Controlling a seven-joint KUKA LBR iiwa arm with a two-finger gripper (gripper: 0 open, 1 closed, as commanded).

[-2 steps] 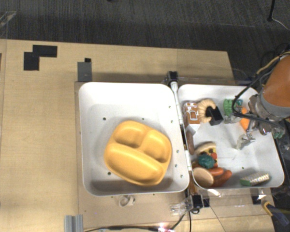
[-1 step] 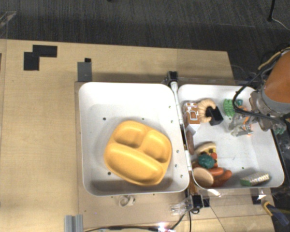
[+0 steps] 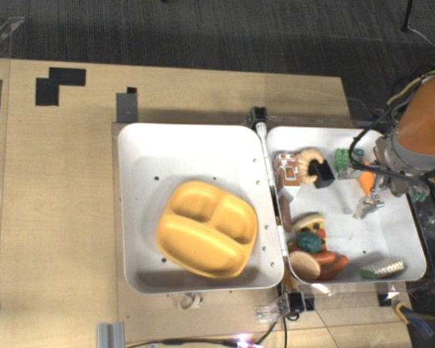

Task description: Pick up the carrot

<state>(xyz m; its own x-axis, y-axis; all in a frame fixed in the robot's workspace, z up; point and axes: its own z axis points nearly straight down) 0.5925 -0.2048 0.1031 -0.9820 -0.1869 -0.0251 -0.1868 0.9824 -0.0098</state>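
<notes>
The arm enters from the right, its orange band above the right-hand bin (image 3: 415, 227). The end effector (image 3: 368, 203) hangs over that bin's right half, fingers pointing down toward the white floor. An orange piece, apparently the carrot (image 3: 366, 181), sits just above the fingertips against the tool. Whether it is clamped between the fingers or merely lies beside them I cannot tell, nor can I tell how wide the fingers stand.

Left of the end effector, near the bin's upper edge, lie a green block (image 3: 342, 159) and a black item (image 3: 320, 171) touching a pale ring-shaped toy (image 3: 307, 156). A cluster of toy foods (image 3: 315, 252) occupies the lower left corner. A silvery wrapped object (image 3: 383, 269) lies at the lower right.

The left-hand bin (image 3: 145, 158) holds a large yellow bread-shaped object (image 3: 206, 227). Both bins rest on the wooden counter (image 3: 58, 216).
</notes>
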